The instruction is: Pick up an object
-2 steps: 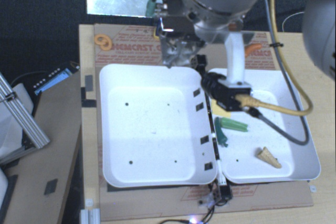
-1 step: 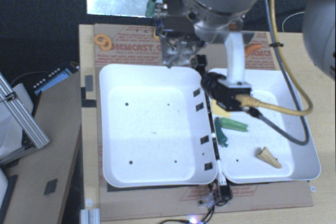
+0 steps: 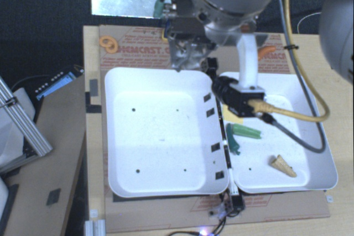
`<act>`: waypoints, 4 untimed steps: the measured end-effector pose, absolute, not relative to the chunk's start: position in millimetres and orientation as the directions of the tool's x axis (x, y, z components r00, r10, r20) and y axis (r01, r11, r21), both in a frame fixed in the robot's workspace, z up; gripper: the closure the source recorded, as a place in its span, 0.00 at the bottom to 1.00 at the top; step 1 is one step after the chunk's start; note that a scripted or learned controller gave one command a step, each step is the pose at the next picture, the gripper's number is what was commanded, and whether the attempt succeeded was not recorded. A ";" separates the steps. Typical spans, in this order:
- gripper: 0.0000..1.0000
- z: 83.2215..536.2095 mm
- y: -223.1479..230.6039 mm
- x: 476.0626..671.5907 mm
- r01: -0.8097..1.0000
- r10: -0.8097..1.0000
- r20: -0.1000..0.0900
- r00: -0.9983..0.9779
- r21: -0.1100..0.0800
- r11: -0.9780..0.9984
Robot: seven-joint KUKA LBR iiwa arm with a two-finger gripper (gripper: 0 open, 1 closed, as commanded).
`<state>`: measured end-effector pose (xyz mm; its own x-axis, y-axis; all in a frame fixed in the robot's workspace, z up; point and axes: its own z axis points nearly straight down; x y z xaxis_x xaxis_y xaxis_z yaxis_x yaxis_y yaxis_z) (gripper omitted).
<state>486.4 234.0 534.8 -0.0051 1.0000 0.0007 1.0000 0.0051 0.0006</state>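
The hand [image 3: 187, 59] hangs in the upper middle of the frame, right over the far rim of the left bin [image 3: 155, 130], and from this angle I can't tell how far open it is or whether it has anything. Well apart from it, down and to the right, the pickings lie in the right bin [image 3: 260, 177]. A green piece [image 3: 246, 132] rests near the bin's left wall with a second green bit [image 3: 233, 145] just beside it, and a tan wedge [image 3: 283, 166] sits alone toward the lower right. The green piece looks light, stiff and a touch slick, so I'd take it across its narrow middle. The wedge looks light too, but its taper could squirt it out of a pinch, so the thick end seems the safer hold. The wedge has open floor all around it. The green pair crowd the wall shared by the bins, which looks tight for a descent. An orange ring [image 3: 109, 44] and an orange piece [image 3: 267, 51] lie on the cardboard [image 3: 144, 47] beyond the bins.
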 end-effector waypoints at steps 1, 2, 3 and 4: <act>1.00 534.8 234.0 486.4 1.000 1.000 0.001 -0.005 0.001 0.005; 1.00 534.7 234.0 486.4 1.000 1.000 0.001 -0.005 0.001 0.005; 1.00 534.7 234.0 486.4 1.000 1.000 0.001 -0.005 0.001 0.005; 1.00 534.7 234.0 486.4 1.000 1.000 0.001 -0.005 0.001 0.005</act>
